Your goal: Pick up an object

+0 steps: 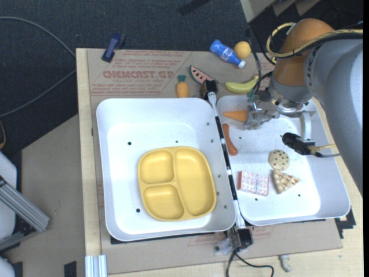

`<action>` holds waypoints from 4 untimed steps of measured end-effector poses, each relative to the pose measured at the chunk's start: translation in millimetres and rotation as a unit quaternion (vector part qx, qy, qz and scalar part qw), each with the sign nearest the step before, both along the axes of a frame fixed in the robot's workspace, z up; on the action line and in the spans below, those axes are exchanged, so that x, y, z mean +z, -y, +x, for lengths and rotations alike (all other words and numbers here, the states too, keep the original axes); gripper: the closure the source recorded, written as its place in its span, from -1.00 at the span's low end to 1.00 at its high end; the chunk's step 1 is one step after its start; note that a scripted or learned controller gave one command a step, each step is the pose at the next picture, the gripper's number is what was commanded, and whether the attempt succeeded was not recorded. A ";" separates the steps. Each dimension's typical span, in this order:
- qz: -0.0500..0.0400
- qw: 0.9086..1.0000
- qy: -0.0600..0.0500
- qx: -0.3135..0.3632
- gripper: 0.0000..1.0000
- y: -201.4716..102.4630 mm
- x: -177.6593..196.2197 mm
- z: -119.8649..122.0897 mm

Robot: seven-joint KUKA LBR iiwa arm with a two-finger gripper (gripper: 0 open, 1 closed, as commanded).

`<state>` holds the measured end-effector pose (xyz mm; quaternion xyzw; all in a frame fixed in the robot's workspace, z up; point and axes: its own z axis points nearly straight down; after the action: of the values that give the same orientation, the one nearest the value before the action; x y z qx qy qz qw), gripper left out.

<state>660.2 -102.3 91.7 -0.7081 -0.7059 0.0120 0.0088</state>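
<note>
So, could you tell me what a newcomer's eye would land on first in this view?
Most likely the yellow divided plate, lying alone in the left bin. Next, the grey arm with its orange band coming in from the right, its hand low over the back of the right bin, beside an orange carrot. A cookie and other toy foods lie nearby.

Orange carrot (235, 116) lies flat in right bin's (328, 203) far-left corner

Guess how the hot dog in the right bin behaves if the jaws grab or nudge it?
The hot dog looks like a small toy, so probably light and stiff. Its long, rounded shape suggests it may roll sideways when nudged. It lies against the bin wall, so a grasp there could be cramped.
</note>
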 end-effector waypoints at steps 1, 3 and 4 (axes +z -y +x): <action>0.003 1.000 0.015 0.002 1.00 -58.9 94.3 -71.4; 0.001 1.000 0.014 0.001 -1.00 21.9 5.6 -21.1; 0.001 1.000 0.016 0.002 -1.00 114.0 21.2 6.7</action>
<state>667.0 -216.4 112.9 -0.7072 -0.7070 -0.0005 -0.0018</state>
